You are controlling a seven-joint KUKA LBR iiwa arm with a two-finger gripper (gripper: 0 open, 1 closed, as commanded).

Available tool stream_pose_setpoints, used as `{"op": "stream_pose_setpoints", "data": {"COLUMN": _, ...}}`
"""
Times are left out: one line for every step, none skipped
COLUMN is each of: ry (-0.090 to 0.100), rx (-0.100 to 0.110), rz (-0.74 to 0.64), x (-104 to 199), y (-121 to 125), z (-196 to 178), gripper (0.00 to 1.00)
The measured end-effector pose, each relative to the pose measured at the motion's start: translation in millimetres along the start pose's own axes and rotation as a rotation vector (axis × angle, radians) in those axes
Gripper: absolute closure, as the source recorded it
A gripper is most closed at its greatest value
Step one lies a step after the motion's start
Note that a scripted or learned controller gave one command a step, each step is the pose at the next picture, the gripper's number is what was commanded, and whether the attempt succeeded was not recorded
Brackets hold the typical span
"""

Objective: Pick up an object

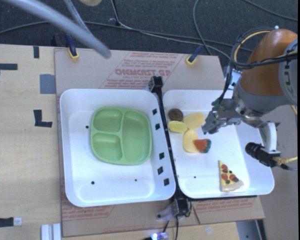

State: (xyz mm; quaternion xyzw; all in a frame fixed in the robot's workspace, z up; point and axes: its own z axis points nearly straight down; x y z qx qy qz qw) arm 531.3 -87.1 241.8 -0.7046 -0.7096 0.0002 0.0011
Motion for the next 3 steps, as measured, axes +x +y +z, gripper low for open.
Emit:
{"op": "stream_pose_setpoints", "data": {"ry": 0.000, "rx": 0.000, "rz": 0.000, "x": 50.6, "y": 23.9, "z": 13.9, "gripper": 1.00}}
{"op": "stream_pose_setpoints", "data": {"ry": -0.001, "rx": 0.000, "rz": 0.001, "x": 90.9, "y": 42.4, "z": 18.9, "gripper": 1.00}}
{"op": "stream_pose_setpoints", "data": {"ry": 0.000, "rx": 0.000, "rz": 0.000, "x": 148.5, "y": 52.0, "z": 20.6, "gripper": 1.00}}
